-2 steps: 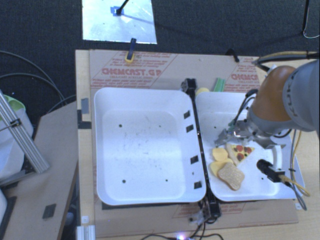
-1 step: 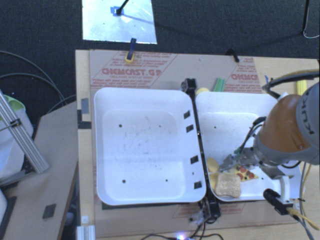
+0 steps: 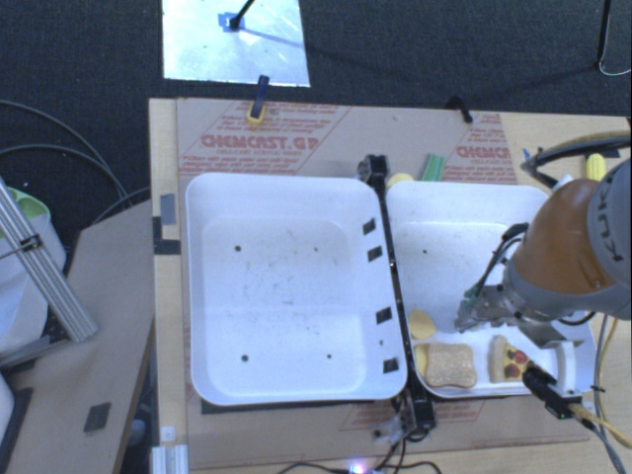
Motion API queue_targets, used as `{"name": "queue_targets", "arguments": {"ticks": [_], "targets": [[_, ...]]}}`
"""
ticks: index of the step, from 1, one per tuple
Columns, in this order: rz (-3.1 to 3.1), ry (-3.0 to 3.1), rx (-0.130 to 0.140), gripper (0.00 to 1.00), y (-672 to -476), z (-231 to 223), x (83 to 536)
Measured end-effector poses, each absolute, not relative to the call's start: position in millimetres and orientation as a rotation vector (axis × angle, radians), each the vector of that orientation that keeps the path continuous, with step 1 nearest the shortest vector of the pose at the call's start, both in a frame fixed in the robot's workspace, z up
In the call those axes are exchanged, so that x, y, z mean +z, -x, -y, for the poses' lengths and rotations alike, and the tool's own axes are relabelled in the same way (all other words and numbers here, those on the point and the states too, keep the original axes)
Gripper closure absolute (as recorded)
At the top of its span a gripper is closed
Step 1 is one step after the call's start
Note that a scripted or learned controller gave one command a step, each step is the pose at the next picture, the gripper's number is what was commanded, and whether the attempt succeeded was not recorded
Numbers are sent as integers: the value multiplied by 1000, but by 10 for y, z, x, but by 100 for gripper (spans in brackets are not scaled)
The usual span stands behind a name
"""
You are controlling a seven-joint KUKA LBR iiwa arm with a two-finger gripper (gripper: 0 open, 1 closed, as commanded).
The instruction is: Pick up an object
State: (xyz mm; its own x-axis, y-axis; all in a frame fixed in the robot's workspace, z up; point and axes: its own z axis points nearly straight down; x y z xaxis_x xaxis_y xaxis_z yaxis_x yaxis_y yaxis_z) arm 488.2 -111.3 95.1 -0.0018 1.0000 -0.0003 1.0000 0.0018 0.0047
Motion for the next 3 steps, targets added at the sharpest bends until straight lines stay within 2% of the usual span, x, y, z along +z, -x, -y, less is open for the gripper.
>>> {"name": "queue_targets", "arguments": {"ticks": [1, 2, 3], "targets": [[-2230, -2205, 13, 100, -4887, 335, 1893], [-2227, -2205, 14, 100, -5176, -69, 2825], [-2232, -2212, 3, 100, -4860, -609, 2747]]}}
